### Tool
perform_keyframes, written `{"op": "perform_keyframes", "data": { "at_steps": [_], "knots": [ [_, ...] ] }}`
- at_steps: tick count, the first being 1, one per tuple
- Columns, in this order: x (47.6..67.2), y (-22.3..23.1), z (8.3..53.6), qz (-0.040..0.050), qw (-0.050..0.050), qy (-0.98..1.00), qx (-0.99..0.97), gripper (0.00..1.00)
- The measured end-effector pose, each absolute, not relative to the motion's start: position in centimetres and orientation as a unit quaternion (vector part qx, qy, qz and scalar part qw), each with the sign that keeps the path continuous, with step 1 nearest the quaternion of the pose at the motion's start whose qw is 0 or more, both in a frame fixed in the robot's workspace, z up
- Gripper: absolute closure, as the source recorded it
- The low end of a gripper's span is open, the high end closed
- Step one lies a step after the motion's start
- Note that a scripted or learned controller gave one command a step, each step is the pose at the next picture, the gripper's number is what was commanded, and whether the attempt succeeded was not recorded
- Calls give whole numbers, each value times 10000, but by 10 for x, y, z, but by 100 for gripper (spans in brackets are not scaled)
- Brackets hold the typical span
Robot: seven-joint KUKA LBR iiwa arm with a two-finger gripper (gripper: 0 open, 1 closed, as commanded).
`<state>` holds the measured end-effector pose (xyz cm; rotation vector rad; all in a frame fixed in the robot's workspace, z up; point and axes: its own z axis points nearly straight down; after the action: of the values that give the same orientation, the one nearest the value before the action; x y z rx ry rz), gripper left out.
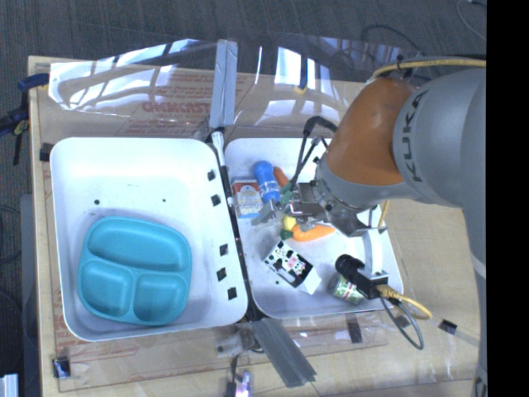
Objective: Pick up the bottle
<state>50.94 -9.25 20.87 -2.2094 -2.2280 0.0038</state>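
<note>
The bottle, a small blue plastic bottle [264, 180] with a paler label band, is located in the right-hand shallow white bin [263, 300], in its upper-left part, close to the divider between the two bins.

Nearest the camera, in the right bin, a green cylindrical can with a black top [351, 284] is seen beside a black-and-white patterned card box [288, 265]. Further up, an orange carrot-shaped toy [314, 233] and a small yellow piece [289, 222] are found directly under the wrist. In the left-hand white bin [66, 164], a turquoise three-compartment plastic tray [135, 269] is placed in the lower half.

The two-finger gripper [291, 208] is positioned over the middle of the right bin, carried by the grey arm with the orange band [372, 139], which enters from the right. The state of the gripper cannot be determined here, as the tool is viewed from above and merges with the clutter beneath it.

The bottle lies to the left of the gripper and slightly further from the camera, just beside it. Its long axis appears to run roughly up and down the view, tilted slightly. An orange object [282, 175] lies touching or just beside its right flank, and a red-and-white packet [246, 198] lies to its lower left. A short leftward shift is judged necessary, with closure across the short axis.
</note>
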Motion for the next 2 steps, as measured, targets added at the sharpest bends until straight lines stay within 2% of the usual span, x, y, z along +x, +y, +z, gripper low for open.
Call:
{"op": "perform_keyframes", "data": {
  "at_steps": [1,2],
  "knots": [
    [564,-133,210,0,-8,-7761,-6306,0],
    [596,-155,98,-17,-38,-7972,-6038,0]
  ]
}}
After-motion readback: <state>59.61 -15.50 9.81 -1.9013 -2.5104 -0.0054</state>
